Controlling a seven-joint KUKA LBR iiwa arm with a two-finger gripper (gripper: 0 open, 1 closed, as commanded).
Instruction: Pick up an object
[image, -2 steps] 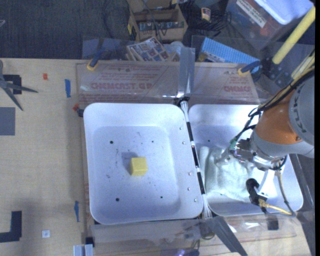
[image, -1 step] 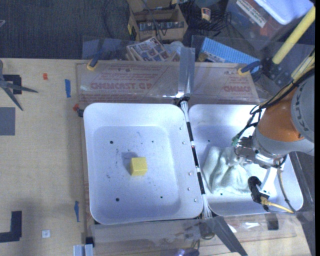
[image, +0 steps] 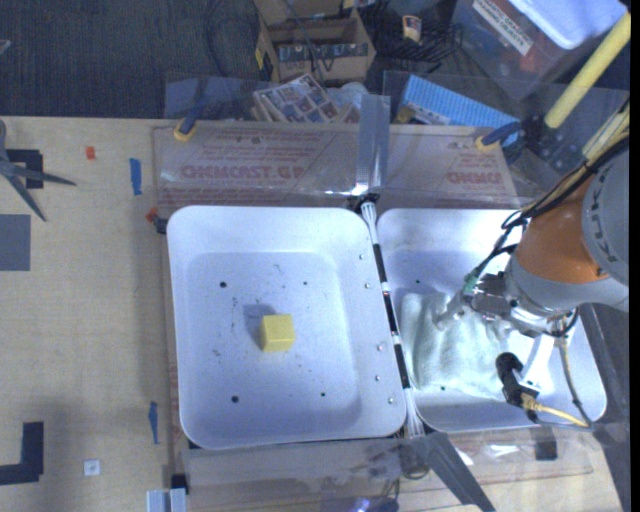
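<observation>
Yellow block (image: 278, 332) lies mid-floor in the left bin (image: 200, 240). Pincer (image: 470, 300) hangs over the right bin (image: 420, 235); its state cannot be told. Approach step: next, cross over the block.

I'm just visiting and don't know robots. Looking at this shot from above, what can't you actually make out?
- Gripper: in the camera view the arm's wrist covers it, so its fingers cannot be read.
- White cloth in the right bin: partly under the arm; whether it is being touched is unclear.
- Yellow block in the left bin: too small to tell its material.
- Arm: cut off by the right edge.
</observation>
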